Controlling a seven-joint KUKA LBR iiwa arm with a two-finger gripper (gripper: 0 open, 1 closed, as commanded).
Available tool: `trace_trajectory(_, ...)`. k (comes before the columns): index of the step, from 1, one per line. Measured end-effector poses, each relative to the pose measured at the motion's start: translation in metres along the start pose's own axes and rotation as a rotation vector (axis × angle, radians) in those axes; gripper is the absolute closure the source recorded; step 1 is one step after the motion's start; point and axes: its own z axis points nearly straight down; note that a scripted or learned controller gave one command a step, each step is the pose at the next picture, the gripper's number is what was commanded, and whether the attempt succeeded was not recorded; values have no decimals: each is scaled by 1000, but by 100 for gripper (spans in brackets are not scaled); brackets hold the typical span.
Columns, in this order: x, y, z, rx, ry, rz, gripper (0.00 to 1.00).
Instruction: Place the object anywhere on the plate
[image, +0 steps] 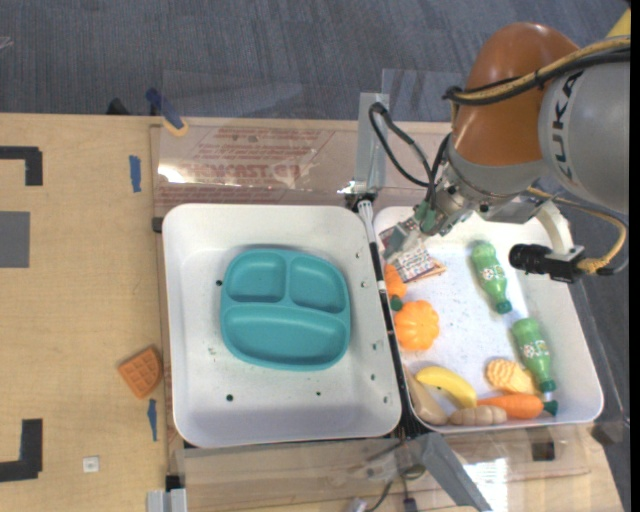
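1. Two shallow white bins sit side by side on the bench; the left bin (190, 400) holds a teal plate (285, 308) with three compartments, lying flat near the bin's middle.
2. The right bin (580, 350) holds the toy food, all of it well apart from the plate.
3. The arm (520, 90) reaches in from the right, its orange band high over the far part of the right bin.
4. The gripper (408, 238) hangs over the far left corner of the right bin, close to the wall between the bins.
5. A small flat packet (415, 266) with red and white print sits right at the gripper's tip; I cannot tell whether it is gripped or just lying under it.
6. Just nearer than the packet lies an orange pumpkin (417, 325), close to the dividing wall.
7. Two green bottles lie further right: one bottle (490, 275) toward the far side, the other bottle (533, 352) nearer.
8. Along the near edge lie a banana (447, 385), a carrot (510, 407) and a waffle-like piece (509, 376), close together.
9. Out on the bench, left of the left bin, lies a small orange waffle square (140, 372).
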Motion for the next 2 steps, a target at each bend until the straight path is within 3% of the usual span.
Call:
trace_trajectory(1,-10,59,37,-1,1,81,100)
trace_trajectory(2,96,38,57,-1,3,-91,100)
